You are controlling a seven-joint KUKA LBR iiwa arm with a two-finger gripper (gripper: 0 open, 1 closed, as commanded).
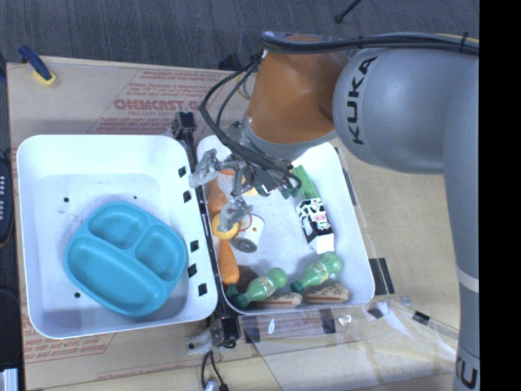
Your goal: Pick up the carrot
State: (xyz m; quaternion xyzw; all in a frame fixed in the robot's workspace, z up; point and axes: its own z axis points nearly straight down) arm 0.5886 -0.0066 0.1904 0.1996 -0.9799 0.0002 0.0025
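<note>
The carrot (pixel 229 261) is a long orange piece lying along the left wall of the right bin (pixel 352 233), pointing toward the front. My gripper (pixel 220 192) hangs just behind it, low over the bin's back left corner, with its metal fingers (pixel 237 213) spread apart and open. Another orange item (pixel 215 199) lies between the fingers; whether they touch it is unclear. The carrot itself lies free on the bin floor, in front of the fingertips.
Beside the carrot sit a small white cup (pixel 249 234) with a yellow ring (pixel 224 228), two green bottles (pixel 264 284) (pixel 319 272), a black-and-white carton (pixel 314 221) and flat sandwiches at the front wall. The left bin (pixel 49 161) holds a blue divided plate (pixel 124 256).
</note>
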